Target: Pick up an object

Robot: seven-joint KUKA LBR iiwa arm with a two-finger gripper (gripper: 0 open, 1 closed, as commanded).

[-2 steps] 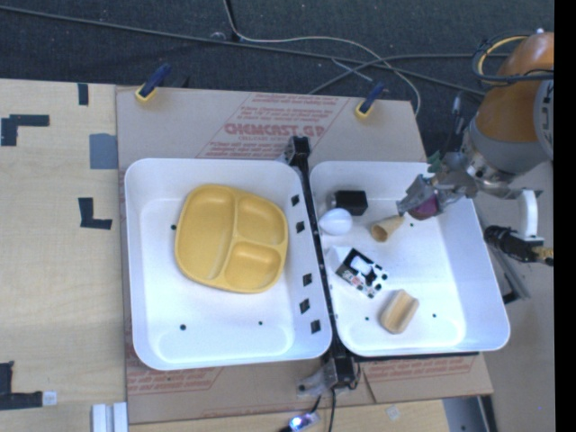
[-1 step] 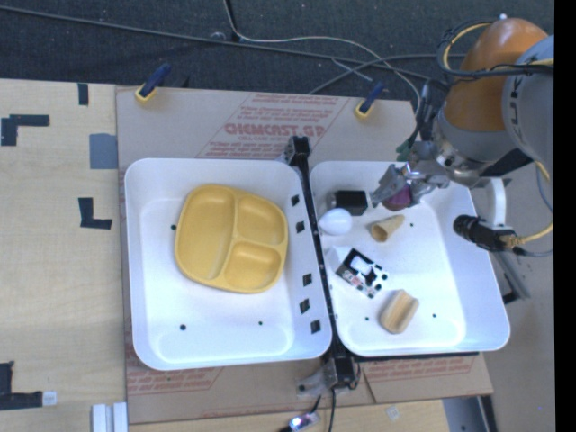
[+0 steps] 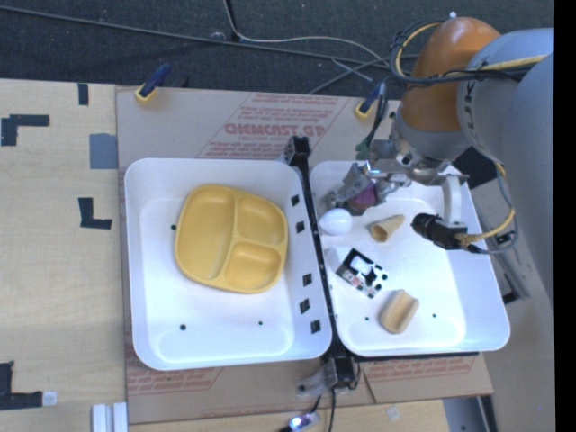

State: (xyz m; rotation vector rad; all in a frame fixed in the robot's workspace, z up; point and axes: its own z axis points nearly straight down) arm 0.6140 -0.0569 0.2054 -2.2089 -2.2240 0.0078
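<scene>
My gripper (image 3: 358, 187) is down in the far left corner of the right bin (image 3: 468, 331), under the orange wrist band. A small purple object (image 3: 366, 198) lies right at its tip, partly hidden by it. A white ball (image 3: 336, 221) rests just in front of the gripper, against the bin's left wall. A tan cone (image 3: 388, 229) lies to the right of the ball. Nearer the camera are a black-and-white patterned piece (image 3: 362, 273) and a tan bread-like piece (image 3: 398, 312).
The left bin (image 3: 153, 331) holds a yellow divided plate (image 3: 231, 238). A black divider with clips (image 3: 310, 259) runs between the bins. The arm's black cable and connector (image 3: 441, 230) hang over the right bin's far right side.
</scene>
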